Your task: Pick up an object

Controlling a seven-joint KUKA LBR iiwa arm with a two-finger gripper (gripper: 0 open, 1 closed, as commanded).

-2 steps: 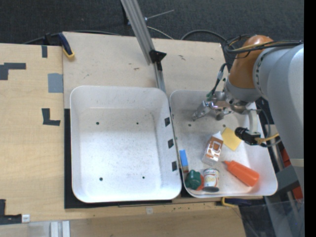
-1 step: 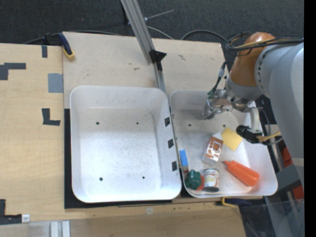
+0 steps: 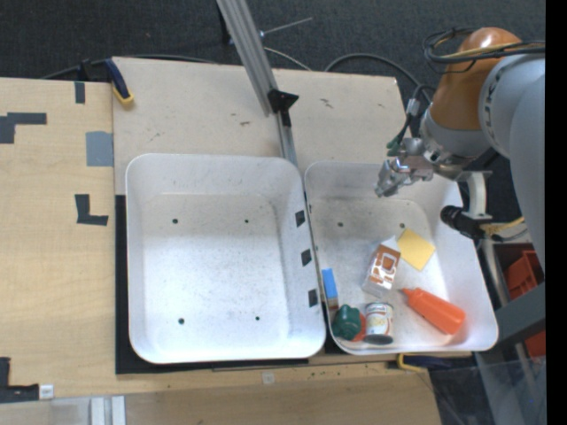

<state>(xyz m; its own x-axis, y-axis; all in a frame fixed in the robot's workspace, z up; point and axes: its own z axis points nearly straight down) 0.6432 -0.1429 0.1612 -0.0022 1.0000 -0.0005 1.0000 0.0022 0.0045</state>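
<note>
While the arm (image 3: pixel 496 87) hangs over the right bin's (image 3: pixel 354 189) far end, gripper (image 3: pixel 391 181) sits above bare floor near the back wall, well apart from every item; finger state: cannot tell, too blurred. Left bin (image 3: pixel 213 255) has no objects in it. Candidates all cluster at the right bin's near end: orange bottle (image 3: pixel 434 310), yellow block (image 3: pixel 415 248), small carton (image 3: pixel 384 267) just beside it, little can (image 3: pixel 378 321), green piece (image 3: pixel 348 322) touching the can, blue stick (image 3: pixel 330 286) along the divider wall. Risks: straight descent from here closes on nothing. Tight clutter means a finger could land on a neighbour and shove the target. Bottle is round, likely to roll or squirt out. Stick hugs the wall, so finger clearance is poor.
</note>
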